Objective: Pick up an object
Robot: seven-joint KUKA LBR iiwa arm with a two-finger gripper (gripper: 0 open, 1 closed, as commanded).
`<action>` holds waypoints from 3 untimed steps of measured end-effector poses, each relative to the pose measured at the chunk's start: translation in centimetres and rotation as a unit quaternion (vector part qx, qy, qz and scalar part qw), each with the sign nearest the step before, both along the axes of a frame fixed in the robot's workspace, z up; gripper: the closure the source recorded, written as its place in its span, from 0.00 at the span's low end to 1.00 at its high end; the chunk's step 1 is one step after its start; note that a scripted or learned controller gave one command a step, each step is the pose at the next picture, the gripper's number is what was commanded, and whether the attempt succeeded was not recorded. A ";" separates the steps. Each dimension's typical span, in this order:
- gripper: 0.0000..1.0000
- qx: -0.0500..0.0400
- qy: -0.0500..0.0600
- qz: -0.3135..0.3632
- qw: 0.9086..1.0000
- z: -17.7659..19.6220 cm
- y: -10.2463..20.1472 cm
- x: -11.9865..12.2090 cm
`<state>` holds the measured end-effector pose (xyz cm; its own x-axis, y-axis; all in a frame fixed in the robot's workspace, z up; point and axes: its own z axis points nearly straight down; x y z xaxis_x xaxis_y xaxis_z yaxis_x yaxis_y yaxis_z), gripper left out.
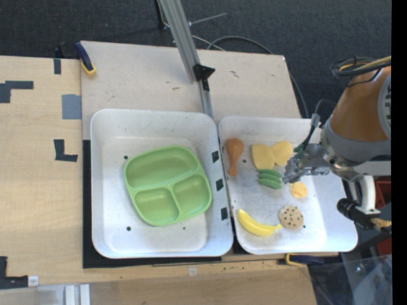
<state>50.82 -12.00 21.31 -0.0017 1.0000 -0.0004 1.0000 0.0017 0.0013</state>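
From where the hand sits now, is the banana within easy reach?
Probably yes. The hand hangs in the same right bin, and the banana lies uncovered near the front wall, with the cookie close beside it.

The arm [362, 116] covers the right bin's [337, 234] far right rim, and its fingers are too small to read.

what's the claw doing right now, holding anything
Claw: low in the right bin, beside the green toy; whether it is open, shut or holding anything cannot be told.
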 end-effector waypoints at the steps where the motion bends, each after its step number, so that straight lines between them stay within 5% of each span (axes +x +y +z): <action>1: 1.00 0.001 0.001 0.003 1.000 0.9 6.1 0.6; 3: 1.00 0.001 0.002 0.003 1.000 0.9 16.6 1.7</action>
